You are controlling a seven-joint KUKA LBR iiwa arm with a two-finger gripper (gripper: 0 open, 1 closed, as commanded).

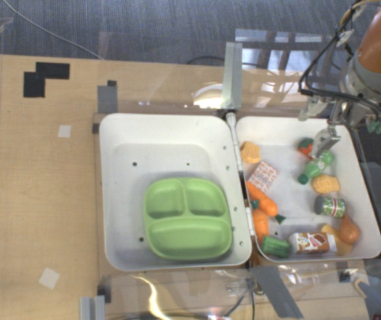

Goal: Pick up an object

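Toys fill the right bin (370, 199), and any one could serve the task: a corn cob (326, 183), a small can (330, 207), a bottle (310, 243), carrots (260, 205), a green pepper (276, 247), and a green and a red piece at the far side. In the camera view we see the gripper (326, 141) low over that far corner, just beside the red piece (305, 147) and a green one (324, 159), which we judge to be its target. We cannot tell how its end stands, and nothing shows held. The left bin (120, 152) bears a green tray (187, 217), well apart from the arm (380, 42).
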